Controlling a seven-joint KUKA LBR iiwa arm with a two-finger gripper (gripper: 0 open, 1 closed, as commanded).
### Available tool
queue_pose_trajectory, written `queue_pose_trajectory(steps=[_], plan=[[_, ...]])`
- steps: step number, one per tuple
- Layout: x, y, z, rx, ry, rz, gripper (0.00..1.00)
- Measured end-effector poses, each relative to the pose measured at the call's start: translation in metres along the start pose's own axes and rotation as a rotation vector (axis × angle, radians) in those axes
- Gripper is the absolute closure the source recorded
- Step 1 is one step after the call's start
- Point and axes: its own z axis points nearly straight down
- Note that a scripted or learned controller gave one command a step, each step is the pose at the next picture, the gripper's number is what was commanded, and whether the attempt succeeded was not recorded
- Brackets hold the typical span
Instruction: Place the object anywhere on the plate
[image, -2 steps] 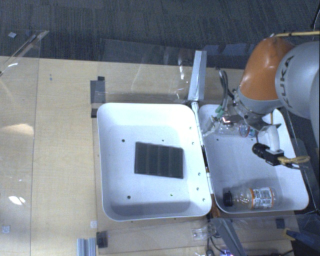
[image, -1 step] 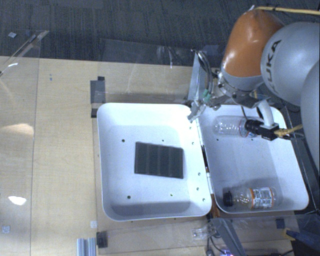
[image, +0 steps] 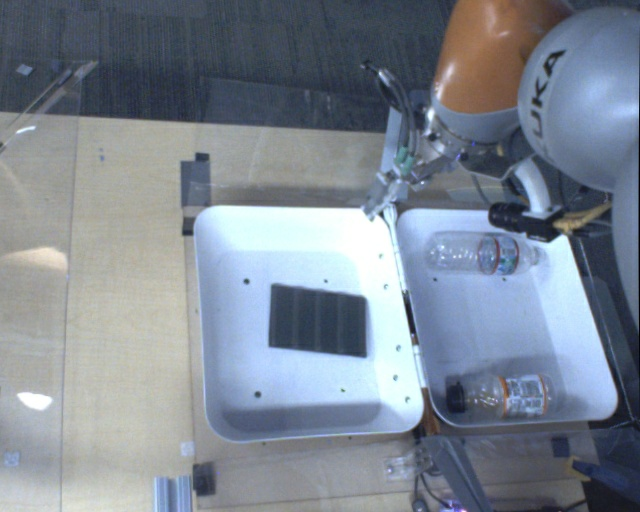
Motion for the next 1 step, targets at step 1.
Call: queue_pose_trajectory(steps=[1], plan=[[0.0423, 0.0466, -0.0899, -0.002, 0.0, -0.065, 0.0]])
